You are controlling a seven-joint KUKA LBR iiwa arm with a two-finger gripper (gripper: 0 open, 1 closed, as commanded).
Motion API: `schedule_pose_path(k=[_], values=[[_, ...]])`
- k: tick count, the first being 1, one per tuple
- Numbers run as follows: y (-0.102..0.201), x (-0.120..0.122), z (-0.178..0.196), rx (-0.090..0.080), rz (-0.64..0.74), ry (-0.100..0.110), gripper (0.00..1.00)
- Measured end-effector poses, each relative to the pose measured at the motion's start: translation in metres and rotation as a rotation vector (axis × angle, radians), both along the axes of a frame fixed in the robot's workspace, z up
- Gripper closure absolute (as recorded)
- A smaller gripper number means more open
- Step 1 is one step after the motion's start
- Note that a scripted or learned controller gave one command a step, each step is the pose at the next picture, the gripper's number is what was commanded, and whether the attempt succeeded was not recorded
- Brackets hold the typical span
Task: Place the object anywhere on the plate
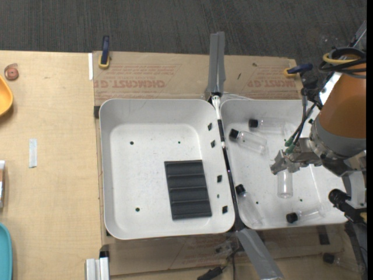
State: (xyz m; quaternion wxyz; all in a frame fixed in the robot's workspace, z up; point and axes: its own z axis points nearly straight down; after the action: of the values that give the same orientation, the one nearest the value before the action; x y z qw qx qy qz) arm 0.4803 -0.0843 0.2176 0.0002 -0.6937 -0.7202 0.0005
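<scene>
The wooden bench (52, 214) runs wide under everything, with a printed cardboard sheet (175, 77) lying beneath the two bins. The left bin (116, 121) is the larger white field; the right bin (262, 107) sits hard against it, their rims touching along the middle seam. My arm (344, 112) reaches in from the right, its orange band over the right bin's far side.

In the left bin the plate (187, 189) — dark, ribbed, rectangular — lies flat towards the near right corner, nothing resting on it.

My claw (281, 164) hangs over the middle of the right bin. I cannot tell from here whether it is spread or pressed together, nor whether it grips anything.

Just below it on the white floor is a clear vial (284, 186), close under the claw's tip — touching or apart, I can't say. A second vial (247, 140), black-capped, lies tilted near the bin's left wall, a third vial (259, 123) lies beyond it, and a fourth vial (303, 216) lies by the near rim. All four are well apart from the plate.
</scene>
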Motion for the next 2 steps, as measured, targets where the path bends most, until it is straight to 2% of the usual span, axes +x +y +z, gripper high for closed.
schedule_pose_path(k=[1, 2], values=[[0.052, 0.063, -0.019, -0.002, -0.047, 0.003, 1.00], [0.124, 0.066, -0.028, -0.001, 0.078, 0.004, 1.00]])
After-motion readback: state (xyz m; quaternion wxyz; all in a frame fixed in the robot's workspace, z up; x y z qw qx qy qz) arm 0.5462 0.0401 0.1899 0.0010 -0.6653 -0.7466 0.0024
